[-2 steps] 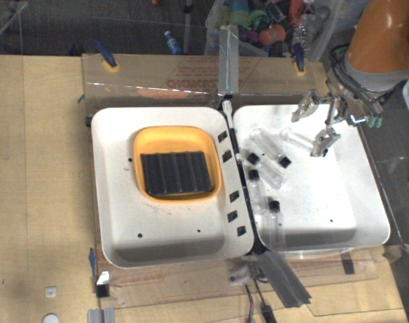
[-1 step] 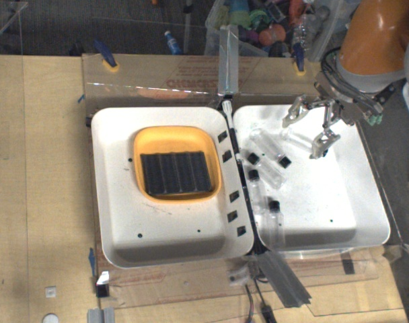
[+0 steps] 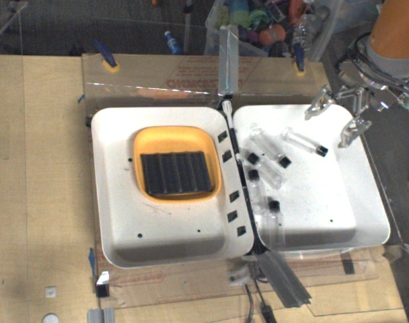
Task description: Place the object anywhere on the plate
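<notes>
An orange plate with rounded corners lies in the left white bin. A dark ribbed rectangular object rests flat on it, filling most of its middle. My gripper hangs over the far right corner of the right bin, well apart from the plate. Its two silver fingers are spread open with nothing between them. Just below the gripper lies a clear vial with a black cap.
Several more clear vials with black caps lie scattered in the left half of the right bin, one near its front. A divider with black clips separates the bins. A crate of colourful toys stands behind.
</notes>
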